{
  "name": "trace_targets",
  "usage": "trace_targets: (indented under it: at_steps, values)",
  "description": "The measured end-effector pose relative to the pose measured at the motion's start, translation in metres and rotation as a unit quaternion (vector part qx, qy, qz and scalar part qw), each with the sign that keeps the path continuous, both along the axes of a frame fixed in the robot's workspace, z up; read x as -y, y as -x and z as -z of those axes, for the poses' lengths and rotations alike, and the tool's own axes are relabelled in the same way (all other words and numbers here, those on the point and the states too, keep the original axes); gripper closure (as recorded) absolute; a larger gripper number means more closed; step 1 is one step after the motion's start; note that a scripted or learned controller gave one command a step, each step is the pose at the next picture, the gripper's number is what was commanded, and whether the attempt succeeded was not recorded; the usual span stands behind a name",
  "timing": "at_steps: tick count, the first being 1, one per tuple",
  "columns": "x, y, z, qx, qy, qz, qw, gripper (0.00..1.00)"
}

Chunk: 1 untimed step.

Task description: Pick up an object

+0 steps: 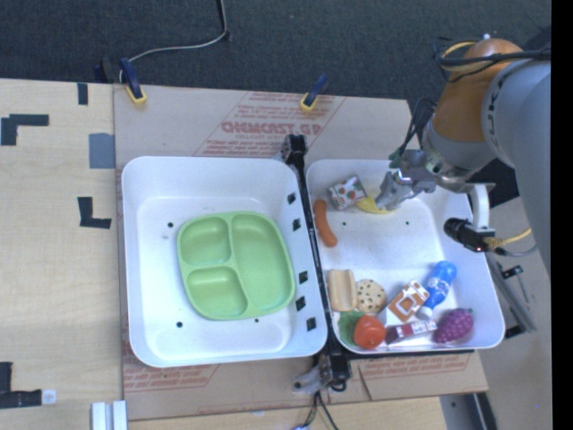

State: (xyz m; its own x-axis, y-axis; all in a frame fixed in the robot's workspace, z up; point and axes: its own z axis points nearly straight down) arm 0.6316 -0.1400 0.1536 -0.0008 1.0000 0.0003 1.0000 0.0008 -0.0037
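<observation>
Lying at the far edge of the right bin [491, 280], the banana [372, 206] has its long axis roughly parallel to that bin's far wall, its exposed end pointing toward the divider between the bins. Its other end is hidden under the gripper [391, 195], so its full length cannot be read. The gripper sits directly over that end of the banana; whether its jaws are wide, narrow or closed on the fruit cannot be told from this view.

Surroundings, relative to the banana:
- A small wrapped packet [346, 192] lies just beside it, on the divider side.
- A sausage [325, 223] lies beyond the packet, along the divider wall.
- A bread slice [341, 289], cookie [369, 295], tomato [369, 331], carton [408, 302], bottle [438, 283] and grapes [454, 325] cluster at the near wall, well apart from it.
- A green tray [236, 264] rests in the left bin [143, 240].

The banana appears yellow, small and slightly curved.
</observation>
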Motion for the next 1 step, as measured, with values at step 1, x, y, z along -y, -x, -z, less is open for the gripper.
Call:
trace_targets:
  at_steps: [1]
  values:
    - [-0.1069, -0.0296, -0.0371, 0.002, -0.0005, -0.001, 1.0, 1.0]
